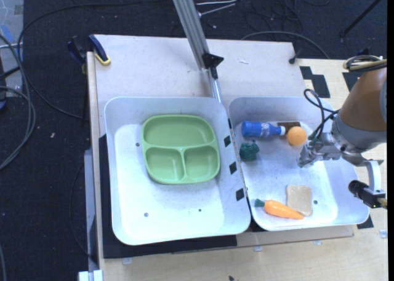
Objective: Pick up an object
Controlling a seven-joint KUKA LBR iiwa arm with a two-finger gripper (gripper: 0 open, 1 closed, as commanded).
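The right bin [345, 209] holds a blue bottle [261, 129] lying on its side, an orange ball [297, 136], a small dark green item [249, 150], a tan slice of bread [299, 199] and an orange carrot [283, 209]. My gripper [306, 158] hangs over the right part of this bin, just below and right of the orange ball and above the bread. Nothing shows between its fingers.
The left bin [123, 212] holds a green divided plate [181, 149]. A grey metal pole [191, 18] slants down to the bins' shared edge. The arm's orange band [366, 104] sits at the right edge. Cables lie on the dark floor around the bench.
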